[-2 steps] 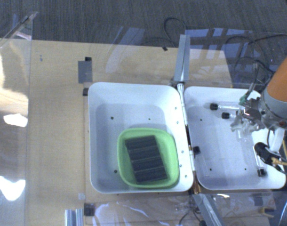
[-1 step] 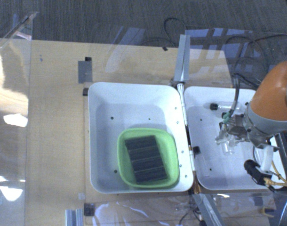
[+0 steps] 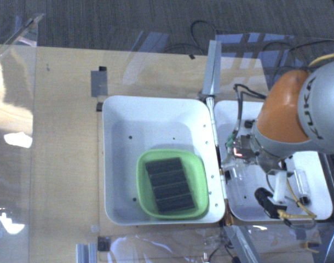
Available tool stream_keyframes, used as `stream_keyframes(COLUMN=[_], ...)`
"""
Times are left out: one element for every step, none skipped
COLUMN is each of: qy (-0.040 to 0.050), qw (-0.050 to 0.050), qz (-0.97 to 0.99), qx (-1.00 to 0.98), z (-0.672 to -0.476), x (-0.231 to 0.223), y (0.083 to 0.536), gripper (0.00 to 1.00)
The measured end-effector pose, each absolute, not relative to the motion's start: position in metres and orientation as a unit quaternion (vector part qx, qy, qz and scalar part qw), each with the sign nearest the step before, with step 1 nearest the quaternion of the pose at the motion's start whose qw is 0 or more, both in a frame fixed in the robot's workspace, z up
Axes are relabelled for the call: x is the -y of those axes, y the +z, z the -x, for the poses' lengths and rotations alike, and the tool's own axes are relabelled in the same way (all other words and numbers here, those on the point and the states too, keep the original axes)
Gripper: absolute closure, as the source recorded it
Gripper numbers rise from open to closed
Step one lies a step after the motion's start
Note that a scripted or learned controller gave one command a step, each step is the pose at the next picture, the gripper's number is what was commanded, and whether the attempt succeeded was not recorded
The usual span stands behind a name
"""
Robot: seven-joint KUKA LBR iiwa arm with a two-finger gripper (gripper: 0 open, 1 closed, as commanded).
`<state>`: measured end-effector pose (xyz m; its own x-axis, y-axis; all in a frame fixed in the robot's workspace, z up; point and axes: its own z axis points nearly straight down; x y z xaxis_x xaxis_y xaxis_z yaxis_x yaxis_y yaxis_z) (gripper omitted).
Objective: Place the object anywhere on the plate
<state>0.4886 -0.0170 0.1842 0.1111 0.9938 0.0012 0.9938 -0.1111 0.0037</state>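
Observation:
A green plate (image 3: 143,171) with rounded corners sits in the front half of the left bin (image 3: 120,130). A dark grey ribbed rectangular object (image 3: 168,185) lies flat on the plate, reaching nearly from its back rim to its front rim. My gripper (image 3: 237,170) hangs over the left side of the right bin (image 3: 315,201), just right of the wall between the bins, below the orange band of the arm (image 3: 284,111). It stands apart from the plate and the object, and I see nothing held in it.
The two white bins stand side by side on a pale wooden bench (image 3: 57,147). The arm's bulk covers much of the right bin. A grey metal post (image 3: 212,67) rises behind the gap between the bins. Cables run along the back.

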Motion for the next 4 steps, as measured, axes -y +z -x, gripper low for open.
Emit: stream_keyframes(qy=[0.0009, 0.0009, 0.0017, 0.002], qw=[0.001, 0.001, 0.002, 0.001], qz=[-0.688, -0.688, -0.652, -0.664], qx=[-0.725, -0.725, -0.758, -0.748], z=[-0.491, -0.491, -0.505, -0.521], x=[-0.037, -0.037, 0.017, -0.048], y=[0.19, 0.19, 0.207, 0.185], gripper=[1.0, 0.0, 0.0, 0.0])
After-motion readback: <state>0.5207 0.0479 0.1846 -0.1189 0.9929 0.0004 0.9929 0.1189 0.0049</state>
